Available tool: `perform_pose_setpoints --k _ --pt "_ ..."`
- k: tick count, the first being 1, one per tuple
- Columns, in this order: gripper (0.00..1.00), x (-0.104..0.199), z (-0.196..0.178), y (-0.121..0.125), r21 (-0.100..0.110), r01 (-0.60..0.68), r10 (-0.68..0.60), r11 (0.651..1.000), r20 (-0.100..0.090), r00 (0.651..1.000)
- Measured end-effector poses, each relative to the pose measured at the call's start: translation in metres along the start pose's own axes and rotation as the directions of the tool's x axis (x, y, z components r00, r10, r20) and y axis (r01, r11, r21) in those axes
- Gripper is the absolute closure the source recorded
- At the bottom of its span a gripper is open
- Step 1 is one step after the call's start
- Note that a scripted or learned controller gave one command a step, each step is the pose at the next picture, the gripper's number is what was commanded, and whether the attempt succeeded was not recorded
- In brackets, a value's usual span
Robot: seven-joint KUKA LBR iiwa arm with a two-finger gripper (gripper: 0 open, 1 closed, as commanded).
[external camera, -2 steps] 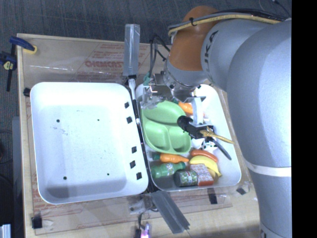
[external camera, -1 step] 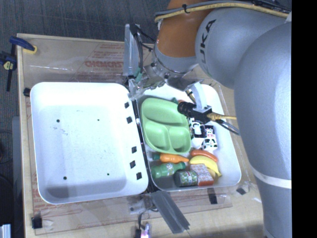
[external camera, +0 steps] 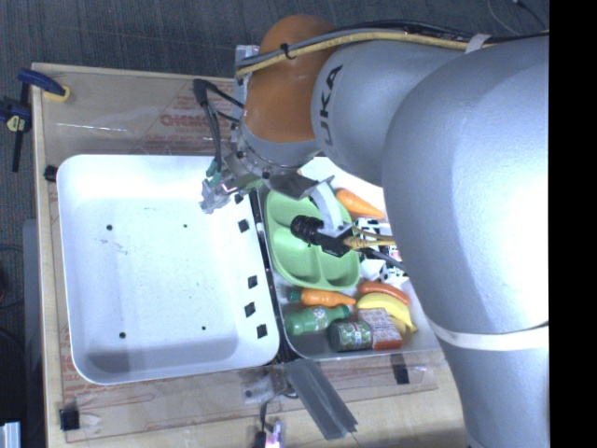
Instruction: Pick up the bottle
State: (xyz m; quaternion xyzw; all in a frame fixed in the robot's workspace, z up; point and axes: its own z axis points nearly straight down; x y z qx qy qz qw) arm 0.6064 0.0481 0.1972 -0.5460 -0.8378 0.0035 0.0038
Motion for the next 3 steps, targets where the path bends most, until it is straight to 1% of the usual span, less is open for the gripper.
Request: perform_pose_setpoints --k 1,2,3 --pt "0.00 -0.001 0.000 0.000 -0.001 0.000 0.000 1.000 0.001 1.000" --pt "0.00 0.019 -0.034 -0.023 -0.002 -0.261 0.261 0.965 0.001 0.965" --pt "0.00 -0.024 0.010 -0.061 0.000 -0.288 0.288 0.958 0.000 0.958"
